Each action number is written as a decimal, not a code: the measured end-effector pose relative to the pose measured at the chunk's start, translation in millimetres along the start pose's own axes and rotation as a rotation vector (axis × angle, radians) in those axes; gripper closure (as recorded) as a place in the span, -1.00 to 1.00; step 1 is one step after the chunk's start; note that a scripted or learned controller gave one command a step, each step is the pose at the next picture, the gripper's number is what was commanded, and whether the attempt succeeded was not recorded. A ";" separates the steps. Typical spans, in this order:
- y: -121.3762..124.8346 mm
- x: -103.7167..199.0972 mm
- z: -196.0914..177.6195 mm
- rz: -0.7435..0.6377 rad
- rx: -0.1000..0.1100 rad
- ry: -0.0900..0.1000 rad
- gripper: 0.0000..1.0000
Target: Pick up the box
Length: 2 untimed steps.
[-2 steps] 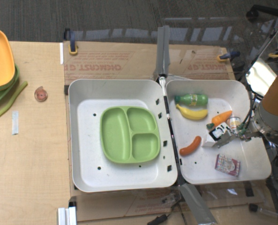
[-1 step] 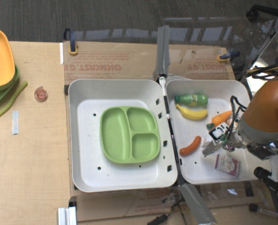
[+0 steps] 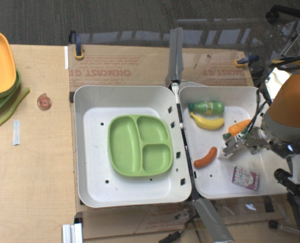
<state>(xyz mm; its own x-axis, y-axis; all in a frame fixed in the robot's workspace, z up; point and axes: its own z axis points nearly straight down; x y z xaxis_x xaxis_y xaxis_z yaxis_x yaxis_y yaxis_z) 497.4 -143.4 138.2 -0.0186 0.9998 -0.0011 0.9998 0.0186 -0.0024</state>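
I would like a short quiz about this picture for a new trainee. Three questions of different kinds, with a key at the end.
1. True or false: the box lies in the same bin as the green divided plate.
2. Which item lies nearest the hand? A) the green bottle B) the sausage C) the banana
3. Fill in: the carrot lies in the ____ bin of the camera view.

Key: 1. False; the box is in the right bin, the plate in the left bin. 2. B. 3. right.
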 end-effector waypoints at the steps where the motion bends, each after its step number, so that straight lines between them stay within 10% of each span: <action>1: -21.4 -24.3 47.7 0.023 0.001 0.002 -1.00; 2: -19.9 15.7 12.8 0.143 0.000 0.001 -1.00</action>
